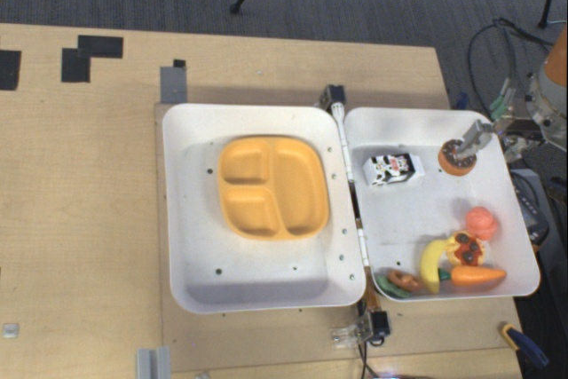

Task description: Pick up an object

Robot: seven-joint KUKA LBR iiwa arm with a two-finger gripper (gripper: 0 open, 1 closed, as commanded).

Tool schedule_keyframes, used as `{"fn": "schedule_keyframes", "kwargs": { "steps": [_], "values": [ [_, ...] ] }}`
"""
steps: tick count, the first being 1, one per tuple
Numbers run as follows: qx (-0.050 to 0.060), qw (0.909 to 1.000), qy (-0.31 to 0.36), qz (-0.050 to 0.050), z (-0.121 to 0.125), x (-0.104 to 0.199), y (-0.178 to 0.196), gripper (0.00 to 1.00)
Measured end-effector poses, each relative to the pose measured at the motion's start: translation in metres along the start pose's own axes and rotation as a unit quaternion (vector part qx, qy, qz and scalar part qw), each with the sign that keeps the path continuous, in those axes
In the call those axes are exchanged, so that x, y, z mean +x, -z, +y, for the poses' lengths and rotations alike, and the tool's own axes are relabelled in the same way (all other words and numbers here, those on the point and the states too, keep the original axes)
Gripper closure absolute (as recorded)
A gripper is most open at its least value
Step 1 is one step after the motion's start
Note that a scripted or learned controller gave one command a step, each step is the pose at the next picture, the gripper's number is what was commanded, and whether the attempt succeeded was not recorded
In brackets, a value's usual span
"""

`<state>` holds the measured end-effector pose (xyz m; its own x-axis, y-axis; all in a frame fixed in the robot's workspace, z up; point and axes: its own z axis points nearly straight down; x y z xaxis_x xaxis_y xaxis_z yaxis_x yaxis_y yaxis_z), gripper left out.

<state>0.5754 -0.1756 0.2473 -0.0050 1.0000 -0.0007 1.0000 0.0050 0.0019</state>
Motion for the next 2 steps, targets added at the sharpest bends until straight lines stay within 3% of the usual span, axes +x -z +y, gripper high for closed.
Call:
{"fn": "schedule_keyframes", "kwargs": {
  "steps": [1, 2],
  "values": [
    [-0.001, 0.9911, 0.133, 0.0, -0.046, 0.009, -0.142, 0.0],
    [-0.007, 0.9758, 0.219, 0.001, -0.022, -0.029, -0.152, 0.0]
  ]
}}
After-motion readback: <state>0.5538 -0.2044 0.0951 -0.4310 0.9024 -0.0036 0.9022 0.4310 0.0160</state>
